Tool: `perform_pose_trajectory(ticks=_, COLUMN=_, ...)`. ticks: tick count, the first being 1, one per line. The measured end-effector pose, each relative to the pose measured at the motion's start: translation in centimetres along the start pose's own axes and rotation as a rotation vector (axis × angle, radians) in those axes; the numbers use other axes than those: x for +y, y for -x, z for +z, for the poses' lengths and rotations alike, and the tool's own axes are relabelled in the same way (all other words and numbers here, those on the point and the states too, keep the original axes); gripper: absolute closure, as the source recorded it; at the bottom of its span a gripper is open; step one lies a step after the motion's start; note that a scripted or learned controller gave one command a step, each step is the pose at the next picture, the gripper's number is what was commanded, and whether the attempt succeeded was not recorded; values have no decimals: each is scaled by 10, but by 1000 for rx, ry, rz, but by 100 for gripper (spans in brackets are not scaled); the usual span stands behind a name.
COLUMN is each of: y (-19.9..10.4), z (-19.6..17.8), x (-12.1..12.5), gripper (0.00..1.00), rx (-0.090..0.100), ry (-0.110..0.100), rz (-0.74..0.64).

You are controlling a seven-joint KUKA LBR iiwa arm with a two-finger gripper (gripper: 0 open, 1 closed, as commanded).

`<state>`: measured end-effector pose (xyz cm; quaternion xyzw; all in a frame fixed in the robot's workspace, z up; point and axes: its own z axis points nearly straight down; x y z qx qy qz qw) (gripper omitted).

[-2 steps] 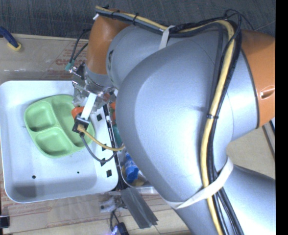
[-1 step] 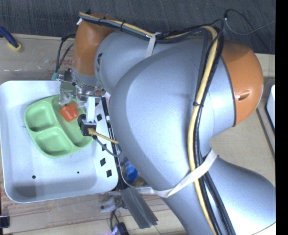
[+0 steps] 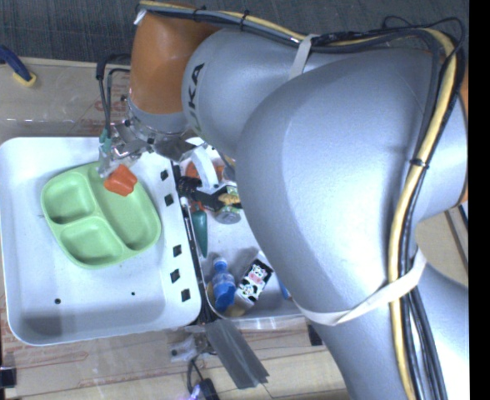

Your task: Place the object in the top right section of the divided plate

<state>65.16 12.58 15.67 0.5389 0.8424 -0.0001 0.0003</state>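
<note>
Much of the right white bin (image 3: 253,248) is hidden by the bulky grey arm (image 3: 337,182), whose orange band is seen above the wrist. In that bin a blue plastic bottle (image 3: 222,283), a small black-and-white carton (image 3: 256,279) and other cluttered items are glimpsed. In the left shallow white bin (image 3: 28,282) a light green, smooth divided plate (image 3: 101,215) is laid. A small orange block (image 3: 121,181) is seen at the plate's upper right section, right under the pincer (image 3: 112,152). Whether the pincer is open or closed cannot be told.
</note>
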Motion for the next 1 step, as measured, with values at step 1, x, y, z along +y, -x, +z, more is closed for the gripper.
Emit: perform_pose_trajectory(ticks=1, y=-33, z=-54, x=15, gripper=100, rx=0, ry=1, rz=-384)
